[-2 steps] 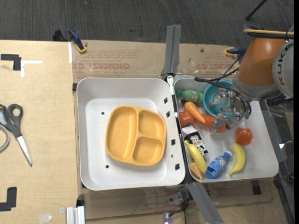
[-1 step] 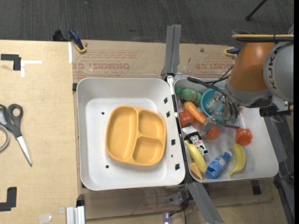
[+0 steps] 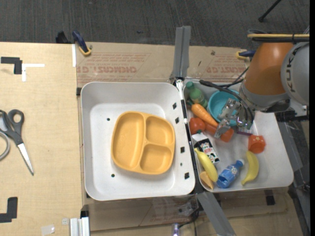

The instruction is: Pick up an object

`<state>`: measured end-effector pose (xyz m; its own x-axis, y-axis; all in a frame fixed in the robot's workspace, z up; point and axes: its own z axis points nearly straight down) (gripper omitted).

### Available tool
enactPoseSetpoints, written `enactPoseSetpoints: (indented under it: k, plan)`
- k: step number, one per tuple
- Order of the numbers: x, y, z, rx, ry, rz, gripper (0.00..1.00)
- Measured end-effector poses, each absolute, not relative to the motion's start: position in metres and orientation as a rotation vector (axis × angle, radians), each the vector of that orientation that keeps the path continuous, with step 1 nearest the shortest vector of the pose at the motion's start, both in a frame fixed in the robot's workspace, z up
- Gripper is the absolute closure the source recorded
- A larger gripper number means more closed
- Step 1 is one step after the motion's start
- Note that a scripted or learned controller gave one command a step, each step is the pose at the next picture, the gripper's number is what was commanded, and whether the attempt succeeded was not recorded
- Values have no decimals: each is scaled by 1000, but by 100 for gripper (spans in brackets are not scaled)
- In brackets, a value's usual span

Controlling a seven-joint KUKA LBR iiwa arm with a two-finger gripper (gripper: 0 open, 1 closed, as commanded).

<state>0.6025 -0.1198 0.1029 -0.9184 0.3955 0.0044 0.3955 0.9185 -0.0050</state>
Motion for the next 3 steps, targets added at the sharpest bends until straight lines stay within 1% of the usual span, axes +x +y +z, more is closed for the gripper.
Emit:
enactPoseSetpoints:
  k: [1,2,3]
  plan:
    - [622,-60,220,-933,-3002,2,100]
    - [640,-122,123,-841,-3009,-1,100]
    - [573,-105,100,-913,-3022,-4,100]
